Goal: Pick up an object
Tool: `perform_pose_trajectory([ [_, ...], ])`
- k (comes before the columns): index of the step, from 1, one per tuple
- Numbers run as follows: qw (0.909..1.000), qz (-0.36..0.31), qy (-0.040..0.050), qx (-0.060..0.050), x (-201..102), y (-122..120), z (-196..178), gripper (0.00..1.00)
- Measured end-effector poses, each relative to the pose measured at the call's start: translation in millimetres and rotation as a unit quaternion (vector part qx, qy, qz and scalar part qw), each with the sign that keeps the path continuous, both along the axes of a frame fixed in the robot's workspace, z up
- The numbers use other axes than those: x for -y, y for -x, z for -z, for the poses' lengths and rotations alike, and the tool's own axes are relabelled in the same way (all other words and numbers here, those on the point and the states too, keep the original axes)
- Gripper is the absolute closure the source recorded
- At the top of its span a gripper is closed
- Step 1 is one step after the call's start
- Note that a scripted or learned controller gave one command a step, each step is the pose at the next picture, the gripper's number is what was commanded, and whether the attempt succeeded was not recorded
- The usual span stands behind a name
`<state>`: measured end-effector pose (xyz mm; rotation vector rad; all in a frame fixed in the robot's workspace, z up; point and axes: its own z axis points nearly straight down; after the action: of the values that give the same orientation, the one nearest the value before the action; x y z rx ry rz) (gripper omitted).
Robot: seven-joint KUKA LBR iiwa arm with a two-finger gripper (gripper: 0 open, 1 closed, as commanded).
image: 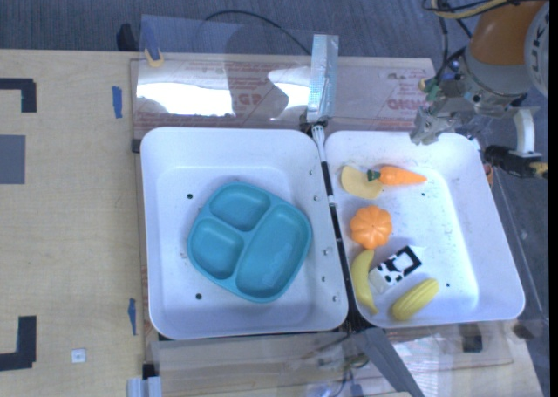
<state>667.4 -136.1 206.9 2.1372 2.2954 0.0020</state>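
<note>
The arm (514, 20) is cut off by the top and right edges; only its orange band and wrist are in frame. The gripper (433, 125) sits over the far rim of the right bin (497, 238), and its fingers are too small and blurred to read. The banana (362, 280) is partly covered by a black-and-white toy (394, 266), whose shape cannot be made out. The carrot (399, 177) overlaps a pale yellow piece (354, 181), too indistinct to identify. Print on the clear panel (384, 94) behind the bins is illegible. Clutter at the bottom edge (349, 373) is cropped.
</note>
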Motion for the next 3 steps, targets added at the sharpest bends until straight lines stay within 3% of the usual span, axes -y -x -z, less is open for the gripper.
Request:
perform_pose_trajectory([
  [1, 1.0, -0.001, 0.0015, 0.004, -1, -2, -12, 1.0],
  [2, 0.9994, 0.034, -0.0022, -0.009, -17, 4, 105, 1.0],
  [3, 0.9997, -0.023, -0.0017, -0.003, -5, 41, 101, 1.0],
])
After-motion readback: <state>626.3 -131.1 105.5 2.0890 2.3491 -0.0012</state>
